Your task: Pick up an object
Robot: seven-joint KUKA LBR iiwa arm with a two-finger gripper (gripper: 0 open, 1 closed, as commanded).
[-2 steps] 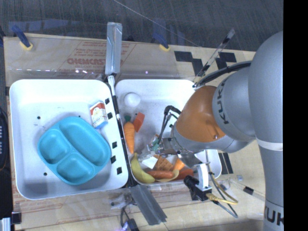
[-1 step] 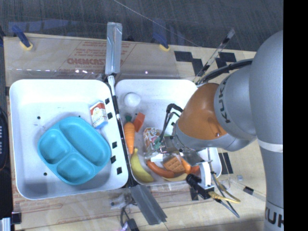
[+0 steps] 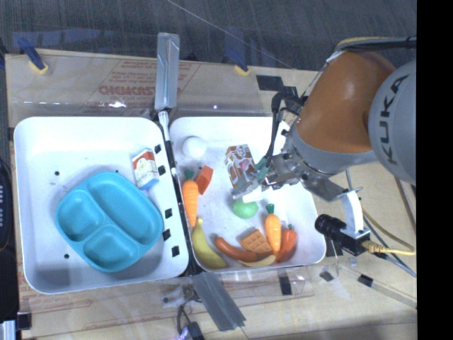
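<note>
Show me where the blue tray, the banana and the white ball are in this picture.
blue tray (image 3: 110,222): camera view, on the ridge between its compartments.
banana (image 3: 204,249): camera view, on the middle of its curved yellow body.
white ball (image 3: 194,147): camera view, on the centre of its round top.

Right bin (image 3: 212,129): far strip around the white ball (image 3: 194,147) is bare floor, easy entry from above. Past the ball toward the near wall it's packed: carrot (image 3: 190,199), banana (image 3: 205,246), sausage (image 3: 237,251), waffle (image 3: 255,241), second carrot (image 3: 273,231), little gap between any. Carton (image 3: 241,166) and green piece (image 3: 245,208) sit under the arm (image 3: 347,112), which blocks that side. Across the divider from the ball, small carton (image 3: 144,168) and blue tray (image 3: 110,220); bare floor along the far wall.
</note>
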